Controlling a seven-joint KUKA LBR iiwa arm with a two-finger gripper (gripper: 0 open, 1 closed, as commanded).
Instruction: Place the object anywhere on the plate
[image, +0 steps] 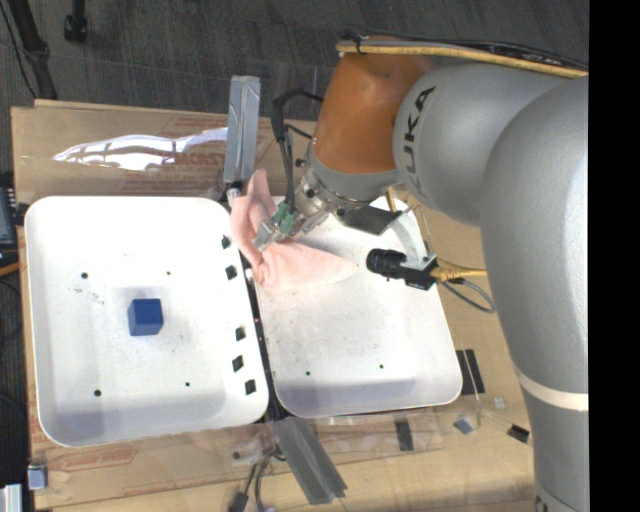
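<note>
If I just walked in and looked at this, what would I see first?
The huge grey robot arm with its orange band, reaching in from the right, grabs your eye first. Under its wrist a pink cloth lies crumpled at the top left corner of the right bin, partly draped over the edge. Then a small blue cube sits alone in the left bin.

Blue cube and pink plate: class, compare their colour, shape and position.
The blue cube is small, boxy and lies in the left bin; the pink plate is larger, flatter and lies in the right bin, partly under the gripper. The cube is wholly exposed. Each sits in a white bin.
</note>
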